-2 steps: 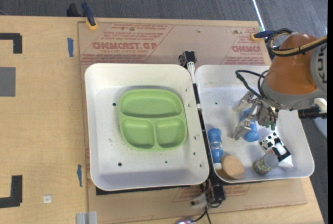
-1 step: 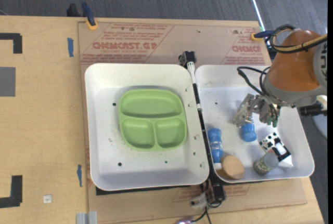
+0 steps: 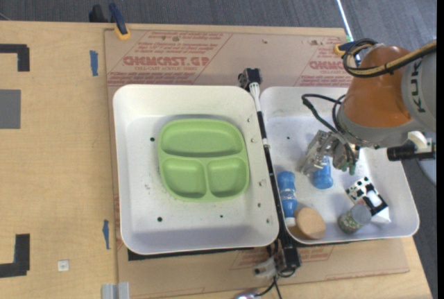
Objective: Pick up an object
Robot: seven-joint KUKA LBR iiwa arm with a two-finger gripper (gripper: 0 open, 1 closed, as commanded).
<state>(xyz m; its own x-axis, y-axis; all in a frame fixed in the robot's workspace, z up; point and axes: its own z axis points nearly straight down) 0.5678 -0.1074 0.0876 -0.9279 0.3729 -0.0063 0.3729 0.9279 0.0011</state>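
A small blue piece (image 3: pixel 322 178) lies in the middle of the right bin (image 3: pixel 292 125), at the centre right of the frame. The gripper (image 3: pixel 326 155) is right over it, its lower end touching or overlapping the piece's top. Whether the gripper is open, closed or gripping the piece cannot be told from this angle. Above and right of it rises the arm (image 3: pixel 374 93), its orange band bulking over the bin's upper right corner. Just left of the blue piece, against the bin's left wall, a blue bottle (image 3: pixel 286 192) lies lengthwise, pointing toward the bottom of the frame. Touching its lower end is a round wooden disc (image 3: pixel 310 223) at the bin's bottom edge. To the right of the disc, apart from it, sits a grey cylinder (image 3: pixel 352 220). Just above and right of that is a black-and-white toy (image 3: pixel 366 193), near the bin's lower right corner. The left bin (image 3: pixel 132 152) fills the centre of the frame and holds a green tray (image 3: pixel 203 157) with three compartments, one long one above two smaller ones. A black clamp (image 3: pixel 250 77) sits at the top of the seam where the bins meet. Both bins rest on a cardboard sheet (image 3: pixel 166 58) printed in red, laid on the bench (image 3: pixel 55 152). A blue and orange clamp (image 3: pixel 119 20) grips the sheet's upper left corner.
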